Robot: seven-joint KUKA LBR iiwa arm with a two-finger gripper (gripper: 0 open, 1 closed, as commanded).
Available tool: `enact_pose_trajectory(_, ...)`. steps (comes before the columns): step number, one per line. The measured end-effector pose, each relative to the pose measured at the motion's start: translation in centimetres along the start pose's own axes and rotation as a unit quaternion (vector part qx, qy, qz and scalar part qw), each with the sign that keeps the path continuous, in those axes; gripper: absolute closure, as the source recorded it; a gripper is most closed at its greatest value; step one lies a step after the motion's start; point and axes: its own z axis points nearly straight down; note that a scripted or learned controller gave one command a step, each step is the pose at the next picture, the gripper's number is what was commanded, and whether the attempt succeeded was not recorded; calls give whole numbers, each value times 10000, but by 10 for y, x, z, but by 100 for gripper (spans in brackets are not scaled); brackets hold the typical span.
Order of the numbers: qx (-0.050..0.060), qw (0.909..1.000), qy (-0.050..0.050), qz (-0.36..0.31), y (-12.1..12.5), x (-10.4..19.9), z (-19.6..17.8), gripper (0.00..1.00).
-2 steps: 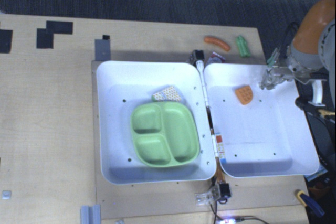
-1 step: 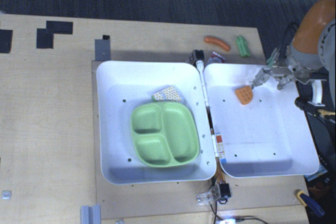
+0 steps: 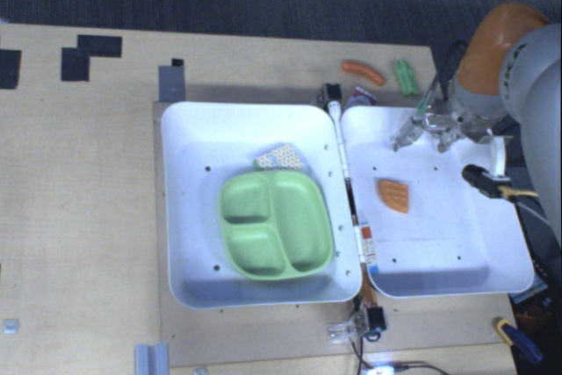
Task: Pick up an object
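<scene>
- Left bin: holds a green divided tray; a small patterned piece shows at the tray's far edge.
- Right bin: an orange wedge-shaped object lies alone on the floor, left of centre.
- Gripper: above the right bin's far part, apart from the orange object; fingers splayed wide, nothing between them.
- Arm: enters over the right bin's far right corner, orange band uppermost.
- Beyond the right bin's far rim: an orange sausage shape, a green item.
</scene>
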Motion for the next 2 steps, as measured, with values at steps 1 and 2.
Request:
enact_pose_trajectory(1, 4, 10000, -3, 15, -69, 40, 0, 0)
enact_pose_trajectory(2, -36, 10000, -10, 9, -66, 40, -13, 100)
